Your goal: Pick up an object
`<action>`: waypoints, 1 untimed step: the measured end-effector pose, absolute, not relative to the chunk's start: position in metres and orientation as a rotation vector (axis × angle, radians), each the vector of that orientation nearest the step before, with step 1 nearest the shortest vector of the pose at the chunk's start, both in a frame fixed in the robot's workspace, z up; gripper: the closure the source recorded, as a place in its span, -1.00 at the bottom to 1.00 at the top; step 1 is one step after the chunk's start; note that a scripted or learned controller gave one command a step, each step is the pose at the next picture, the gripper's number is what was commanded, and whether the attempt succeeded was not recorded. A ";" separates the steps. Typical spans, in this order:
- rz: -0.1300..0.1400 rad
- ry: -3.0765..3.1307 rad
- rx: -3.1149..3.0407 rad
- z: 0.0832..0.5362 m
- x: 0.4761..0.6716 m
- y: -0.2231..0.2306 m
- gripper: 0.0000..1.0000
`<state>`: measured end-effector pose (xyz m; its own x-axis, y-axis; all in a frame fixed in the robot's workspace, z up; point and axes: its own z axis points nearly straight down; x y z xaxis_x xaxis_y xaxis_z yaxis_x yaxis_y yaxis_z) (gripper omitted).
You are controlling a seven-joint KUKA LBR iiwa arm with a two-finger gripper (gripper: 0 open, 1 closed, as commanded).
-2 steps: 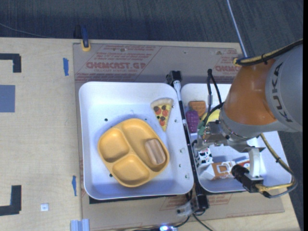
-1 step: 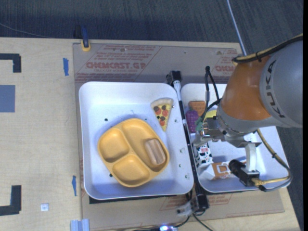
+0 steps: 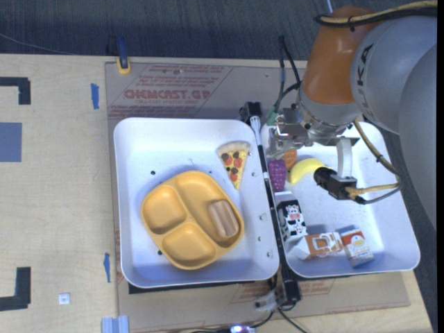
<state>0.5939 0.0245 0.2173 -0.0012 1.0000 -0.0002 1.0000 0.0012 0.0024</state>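
At the bottom right of the frame, against the near wall of the right bin, lie a small carton with orange print and an orange-and-white packet, touching end to end. Just left of them a cow-patterned carton stands by the divider between the bins. Further up, near the frame's middle right, a yellow banana lies with its long axis running left to right, a purple item just beside its left end. The gripper hangs directly above that pair, so the nearest pick is straight below it. I cannot tell how its jaws stand: the wrist and cabling cover them, and nothing shows between them. In the left bin sit a yellow compartment tray holding a hot dog, and a pizza slice.
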 end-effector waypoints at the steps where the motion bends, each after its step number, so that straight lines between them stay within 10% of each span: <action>1: 0.002 2.218 2.219 0.283 0.606 -0.046 1.00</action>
<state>0.6065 -0.0462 0.2829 0.0005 1.0000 -0.0017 1.0000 -0.0005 0.0035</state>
